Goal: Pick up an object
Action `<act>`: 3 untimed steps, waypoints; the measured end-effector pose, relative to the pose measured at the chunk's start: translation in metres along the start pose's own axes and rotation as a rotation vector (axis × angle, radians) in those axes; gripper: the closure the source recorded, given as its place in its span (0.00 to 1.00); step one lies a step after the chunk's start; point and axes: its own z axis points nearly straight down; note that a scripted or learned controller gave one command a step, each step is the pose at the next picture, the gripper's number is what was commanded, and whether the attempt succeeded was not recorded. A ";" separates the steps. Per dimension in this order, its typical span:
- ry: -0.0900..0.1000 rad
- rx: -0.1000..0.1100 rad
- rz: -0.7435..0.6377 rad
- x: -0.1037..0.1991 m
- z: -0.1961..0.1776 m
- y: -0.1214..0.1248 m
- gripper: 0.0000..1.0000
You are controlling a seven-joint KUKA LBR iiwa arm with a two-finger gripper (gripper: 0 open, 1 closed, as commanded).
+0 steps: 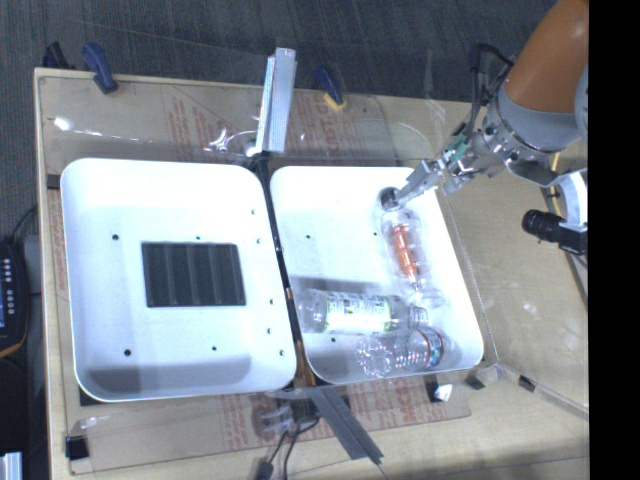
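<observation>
Counter (520, 268): pale wood-toned top carrying two shallow white plastic bins with rounded corners, side by side.
Left bin (100, 268): smooth white floor dotted with small dark holes; a dark ribbed rectangular panel (193, 274) lies flat near its middle.
Right bin (320, 218): holds three clear plastic bottles, all lying on their sides.
Orange-filled bottle (405, 251): transparent, slim, with orange contents; lies toward 3 o'clock in the right bin, running roughly from 12 to 6 o'clock.
Labelled bottle (350, 311): clear and crinkled, pale label around its middle; lies crosswise toward 6 o'clock.
Crushed bottle (400, 351): clear, dented, with a reddish band near one end; at about 5 o'clock, just beside the labelled bottle.
Arm (540, 68): grey with an orange band, reaching in from 2 o'clock and slanting down toward the right bin.
Jaws (390, 199): thin metal tip low over the bin at about 1 o'clock, just above the top end of the orange-filled bottle; cannot tell whether wide or narrow.
Clamps (100, 68): blue, along the far counter edge at 12 o'clock.
</observation>
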 end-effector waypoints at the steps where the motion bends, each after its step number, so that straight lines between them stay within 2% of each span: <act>1: 0.003 0.004 -0.134 -0.001 0.071 0.017 0.00; 2: 0.003 0.003 -0.215 -0.005 0.117 0.037 0.00; 3: 0.004 0.003 -0.292 -0.005 0.121 0.037 0.00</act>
